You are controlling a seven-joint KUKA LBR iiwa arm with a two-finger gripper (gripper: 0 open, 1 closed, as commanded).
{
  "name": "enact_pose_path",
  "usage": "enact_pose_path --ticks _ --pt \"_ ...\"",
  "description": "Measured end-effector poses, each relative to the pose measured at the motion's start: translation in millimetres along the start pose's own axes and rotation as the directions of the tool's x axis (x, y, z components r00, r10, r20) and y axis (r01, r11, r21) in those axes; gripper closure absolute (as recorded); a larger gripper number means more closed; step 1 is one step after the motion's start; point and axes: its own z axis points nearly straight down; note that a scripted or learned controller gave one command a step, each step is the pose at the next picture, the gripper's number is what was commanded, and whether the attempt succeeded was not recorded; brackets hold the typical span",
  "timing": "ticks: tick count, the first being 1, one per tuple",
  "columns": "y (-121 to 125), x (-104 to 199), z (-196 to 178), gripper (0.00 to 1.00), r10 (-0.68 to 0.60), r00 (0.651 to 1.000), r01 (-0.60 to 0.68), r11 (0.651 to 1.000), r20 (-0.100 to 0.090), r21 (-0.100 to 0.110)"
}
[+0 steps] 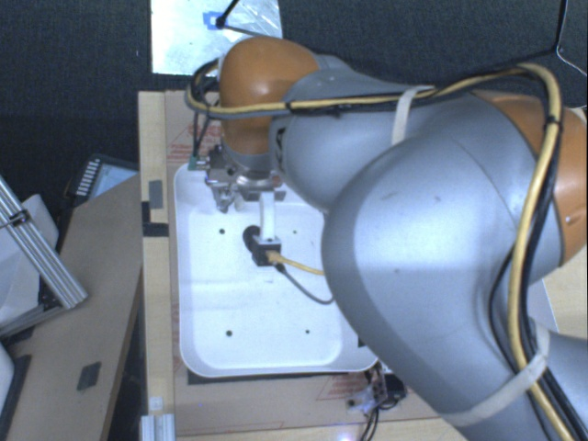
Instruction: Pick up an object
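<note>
My gripper [234, 194] hangs over the far end of the left white bin [220, 343], close to its back wall. It sits under the orange band [257, 72] of the wrist. The bulky grey arm [413, 219] crosses the view from the right and hides the right bin and the right part of the left bin. The visible bin floor is white with a few small dark dots. I make out nothing between the gripper's tips.
A shiny silver sheet [216, 21] lies beyond the bins at the top. Aluminium rails [37, 255] and a dark ridged device [92, 177] stand at the left, beside the brown bench surface [101, 320].
</note>
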Motion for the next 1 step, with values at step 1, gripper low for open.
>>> enact_pose_path --ticks 1 --pt "-66.2 0.0 34.4 1.0 0.004 1.0 -0.004 1.0 0.001 0.006"
